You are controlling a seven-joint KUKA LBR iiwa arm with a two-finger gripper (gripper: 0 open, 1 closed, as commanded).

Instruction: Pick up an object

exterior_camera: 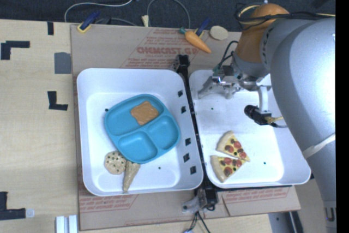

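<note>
i see my claw low over the far end of the right shallow white plastic bin, its metal fingers spread apart with nothing between them, while the nearest things to grab, two toy pizza slices with red pepperoni dots, lie well apart from it at the bin's near end. if it closes where it is, i judge it grips only air or scrapes the bin floor. the slices lie flat and touching, so a descent between them could shove one aside rather than pinch it.
</note>
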